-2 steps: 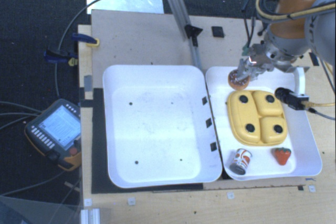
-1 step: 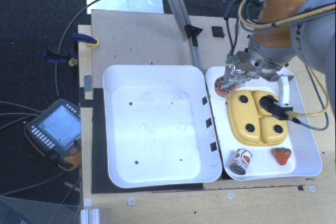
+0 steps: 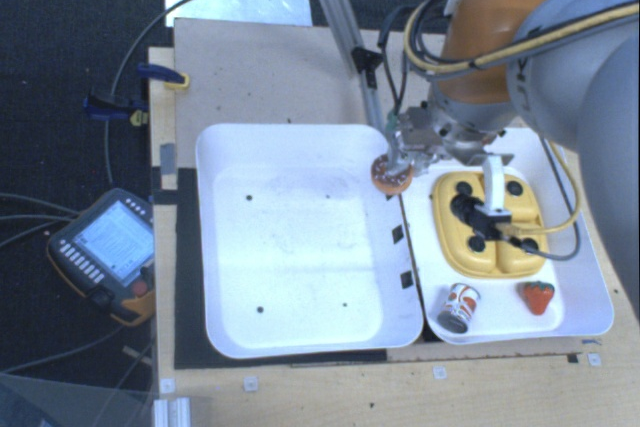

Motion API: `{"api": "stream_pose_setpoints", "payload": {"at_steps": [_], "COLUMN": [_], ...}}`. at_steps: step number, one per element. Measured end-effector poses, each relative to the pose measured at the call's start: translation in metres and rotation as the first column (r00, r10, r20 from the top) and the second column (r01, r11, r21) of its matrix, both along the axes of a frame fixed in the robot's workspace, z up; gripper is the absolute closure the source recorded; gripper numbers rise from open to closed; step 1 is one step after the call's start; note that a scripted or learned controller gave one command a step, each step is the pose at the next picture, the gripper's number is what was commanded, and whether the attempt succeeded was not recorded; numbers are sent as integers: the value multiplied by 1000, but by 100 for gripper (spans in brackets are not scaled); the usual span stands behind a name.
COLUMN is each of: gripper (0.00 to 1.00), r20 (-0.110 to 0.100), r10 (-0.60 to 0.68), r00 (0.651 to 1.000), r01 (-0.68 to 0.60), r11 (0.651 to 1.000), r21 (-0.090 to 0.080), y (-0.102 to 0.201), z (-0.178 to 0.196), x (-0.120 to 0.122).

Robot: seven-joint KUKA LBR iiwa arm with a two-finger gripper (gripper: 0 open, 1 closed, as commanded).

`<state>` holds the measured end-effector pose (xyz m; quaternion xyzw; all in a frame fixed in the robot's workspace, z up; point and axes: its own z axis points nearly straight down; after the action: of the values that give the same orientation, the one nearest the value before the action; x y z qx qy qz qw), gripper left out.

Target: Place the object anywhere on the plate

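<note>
Tool (image 3: 398,158) is hanging right over the small round brown object (image 3: 391,175) at the left bin's (image 3: 230,215) two-o'clock corner; finger state, I cannot tell. Object is looking light, stiff; rim pinch probably suiting.

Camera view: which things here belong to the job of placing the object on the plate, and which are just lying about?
Job: gripper; brown round object just below it; yellow plate.

Lying about: can; strawberry; control pendant; blue clamp.
</note>
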<state>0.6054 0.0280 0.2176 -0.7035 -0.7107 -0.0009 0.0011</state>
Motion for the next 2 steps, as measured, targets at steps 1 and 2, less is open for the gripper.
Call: {"api": "stream_pose_setpoints", "payload": {"at_steps": [1, 2], "gripper": [100, 100], "r20": [-1, 0], "r10": [-1, 2], "r00": [1000, 1000], "r01": [1, -2], "r11": [1000, 1000], "r21": [0, 1], "y": [44, 108], "z": [3, 4], "x": [-21, -34]}}
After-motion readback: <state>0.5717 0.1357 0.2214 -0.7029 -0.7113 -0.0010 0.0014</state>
